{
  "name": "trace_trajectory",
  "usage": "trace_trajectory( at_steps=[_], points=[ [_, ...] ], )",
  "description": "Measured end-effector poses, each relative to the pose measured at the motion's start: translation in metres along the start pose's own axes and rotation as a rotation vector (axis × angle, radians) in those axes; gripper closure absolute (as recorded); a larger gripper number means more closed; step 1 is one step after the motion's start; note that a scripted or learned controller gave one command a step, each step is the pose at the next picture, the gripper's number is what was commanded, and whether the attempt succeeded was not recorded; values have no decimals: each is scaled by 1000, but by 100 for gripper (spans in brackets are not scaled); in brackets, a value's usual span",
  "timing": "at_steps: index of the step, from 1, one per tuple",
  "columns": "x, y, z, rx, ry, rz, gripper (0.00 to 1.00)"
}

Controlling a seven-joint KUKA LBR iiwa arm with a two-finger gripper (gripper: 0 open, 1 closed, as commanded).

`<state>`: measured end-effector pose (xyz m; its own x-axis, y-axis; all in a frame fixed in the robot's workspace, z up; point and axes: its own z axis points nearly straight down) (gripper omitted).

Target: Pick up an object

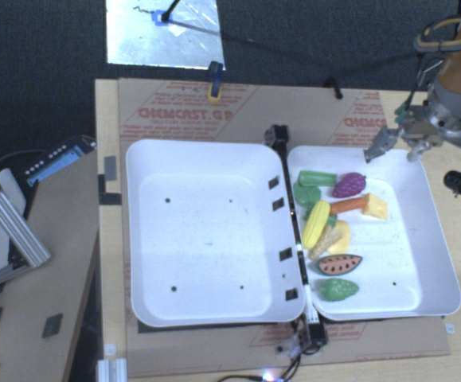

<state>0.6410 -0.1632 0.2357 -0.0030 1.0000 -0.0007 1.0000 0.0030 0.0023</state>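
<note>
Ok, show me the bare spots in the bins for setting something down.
The left bin is bare across its floor. In the right bin, the right half beside the carrot is free. Crowded: its left side, from purple grapes down to watermelon slice.

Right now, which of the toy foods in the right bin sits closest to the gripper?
The purple grapes, at the pile's upper right, just below the gripper; the others lie lower or further left.
</note>
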Motion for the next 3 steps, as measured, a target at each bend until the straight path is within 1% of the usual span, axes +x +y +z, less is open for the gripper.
trace_trajectory(
  at_steps=[1,2,3],
  points=[
    [58,0,98,8,4,-6,0],
    [81,-50,153,6,4,2,0],
    [78,-45,137,-7,0,1,100]
  ],
)
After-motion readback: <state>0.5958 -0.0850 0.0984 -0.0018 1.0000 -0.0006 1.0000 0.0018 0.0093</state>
